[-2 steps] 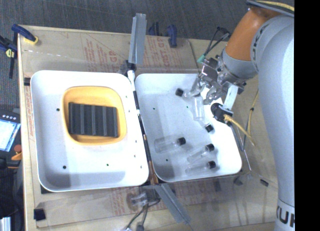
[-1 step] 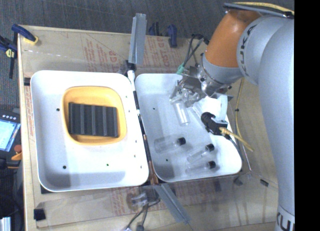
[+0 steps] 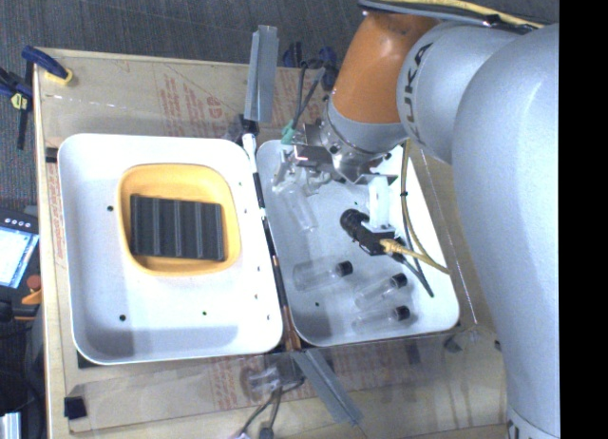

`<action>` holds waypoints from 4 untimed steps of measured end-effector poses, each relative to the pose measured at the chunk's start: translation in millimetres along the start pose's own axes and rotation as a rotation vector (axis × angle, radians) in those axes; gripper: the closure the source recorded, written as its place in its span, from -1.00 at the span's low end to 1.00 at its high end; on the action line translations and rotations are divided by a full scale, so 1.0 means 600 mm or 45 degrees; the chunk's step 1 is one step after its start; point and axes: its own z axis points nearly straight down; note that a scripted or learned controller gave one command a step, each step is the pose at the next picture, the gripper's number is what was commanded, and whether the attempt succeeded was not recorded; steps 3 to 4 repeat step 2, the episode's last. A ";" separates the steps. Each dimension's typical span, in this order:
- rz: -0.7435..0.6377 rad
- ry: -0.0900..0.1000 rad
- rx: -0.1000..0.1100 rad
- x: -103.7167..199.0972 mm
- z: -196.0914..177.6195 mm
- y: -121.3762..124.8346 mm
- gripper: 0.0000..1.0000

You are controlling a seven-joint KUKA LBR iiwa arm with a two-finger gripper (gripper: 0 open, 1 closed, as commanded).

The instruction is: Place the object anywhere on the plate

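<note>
You have the arm reaching in over the right bin (image 3: 432,318), with the gripper (image 3: 302,173) low near that bin's upper-left corner, under the orange band (image 3: 375,81). I cannot tell from this slanted view what state the gripper is in, and nothing can be made out in its hold — so treat it as carrying nothing until you see otherwise. The likely objects are the small clear vials with black caps (image 3: 375,295) lying loose on the floor of the right bin, toward its lower half and apart from the gripper; a further clear piece may lie just beneath the gripper, but it is too faint against the white to be sure. The plate (image 3: 180,181) — yellow-rimmed, with a dark ribbed insert — sits in the left bin (image 3: 95,323), well apart from all of them. To do this step well, pick one vial that lies clear of its neighbours, come down square over its middle and close across its narrow width, since a round, clear tube will probably roll or slip from an off-centre grip. Lift high enough to clear the rims between the bins, and confirm the vial is really held before you cross to the plate.
</note>
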 end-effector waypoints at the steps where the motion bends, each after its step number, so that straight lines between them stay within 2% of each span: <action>1: -0.373 -0.001 -0.002 0.112 0.007 0.004 1.00; 2: -0.372 -0.002 -0.003 0.111 0.007 0.005 -1.00; 4: -0.372 -0.002 -0.003 0.111 0.007 0.005 -1.00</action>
